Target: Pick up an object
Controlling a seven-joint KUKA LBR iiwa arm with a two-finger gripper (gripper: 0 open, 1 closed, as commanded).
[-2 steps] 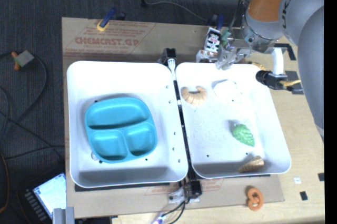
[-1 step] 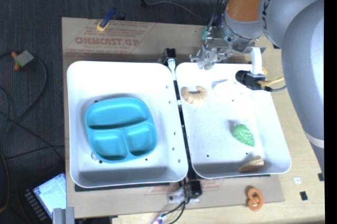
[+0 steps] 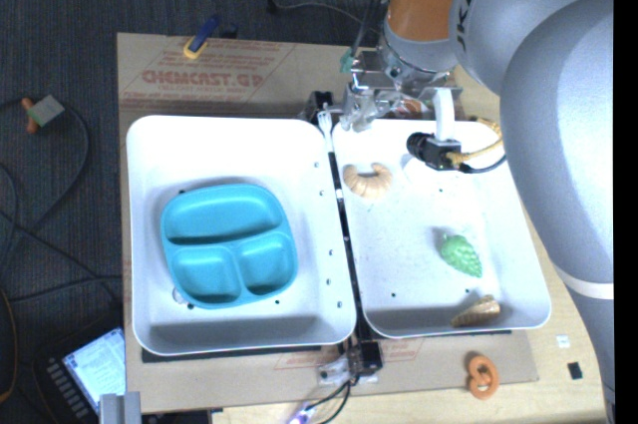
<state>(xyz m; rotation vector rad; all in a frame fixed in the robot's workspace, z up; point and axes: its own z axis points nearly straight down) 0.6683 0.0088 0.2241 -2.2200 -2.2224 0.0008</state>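
Observation:
My gripper [image 3: 371, 109] hangs over the far left corner of the right bin [image 3: 518, 257], just above its back rim. A tan croissant-shaped pastry [image 3: 368, 180] lies in that bin a short way in front of the gripper, apart from it. A green leafy toy [image 3: 461, 252] rests in the right half of the same bin. A brown bread-like piece [image 3: 476, 311] leans at the bin's near right corner. Nothing shows between the gripper's fingers.
The left bin [image 3: 150, 153] holds a blue three-compartment tray [image 3: 229, 243]. An orange pretzel-like ring [image 3: 482, 375] lies on the board in front of the right bin. A blue and yellow clip [image 3: 201, 35] sits at the board's far edge.

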